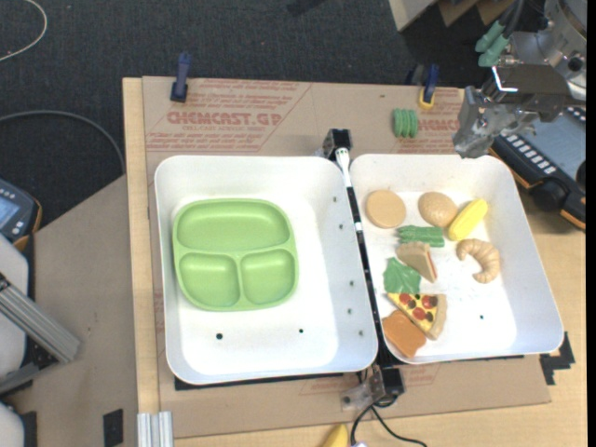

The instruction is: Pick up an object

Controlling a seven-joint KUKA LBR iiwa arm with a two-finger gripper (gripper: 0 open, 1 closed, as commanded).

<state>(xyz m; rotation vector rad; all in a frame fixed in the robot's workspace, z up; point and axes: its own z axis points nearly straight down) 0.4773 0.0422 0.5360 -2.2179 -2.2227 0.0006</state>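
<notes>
The right bin [531, 296] holds several toy foods: a round tan biscuit [385, 209], a tan bread roll [436, 209], a yellow lemon [468, 218], a croissant [481, 259], a green pod [421, 236], a sandwich wedge [412, 270], a pizza slice [422, 310] and an orange wedge [404, 334]. My gripper [473, 136] hangs above the bin's far right corner, well up from the food and apart from all of it. Nothing shows in its grasp.
The left bin [321, 315] carries a green divided plate [236, 252]. A small green ridged piece [405, 123] lies on the cardboard behind the right bin. Blue [181, 77] and yellow [429, 87] clamps stand at the board's far edge.
</notes>
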